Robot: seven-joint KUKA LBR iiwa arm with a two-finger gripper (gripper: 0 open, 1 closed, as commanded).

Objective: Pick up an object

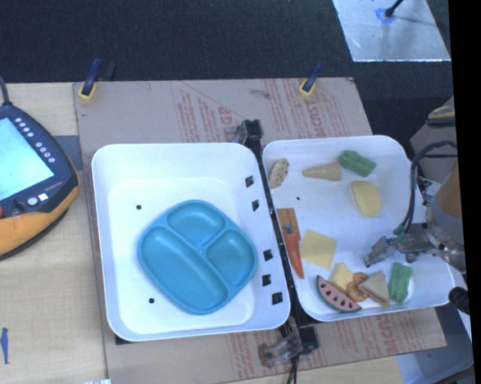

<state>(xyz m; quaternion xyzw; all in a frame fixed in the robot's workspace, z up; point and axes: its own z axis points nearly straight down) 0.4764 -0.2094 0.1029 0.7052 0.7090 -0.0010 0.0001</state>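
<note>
We see the grey two-finger gripper (382, 253) spread open, empty, just above the green toy vegetable (400, 282); nothing lifted yet

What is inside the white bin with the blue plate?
The left bin holds a blue divided plate with three compartments, lying flat on the bin floor, and nothing shows on it. The plate covers the floor beneath it, so that patch cannot be seen.

pale wooden worktop (44, 324) | brown printed cardboard sheet (218, 111) over it — held by two yellow-and-blue clamps (90, 81) at far edge | dark carpet floor (171, 28) beyond — pale square patch (388, 17) upper right | grey-and-orange handheld control pendant (18, 182) at left
</note>
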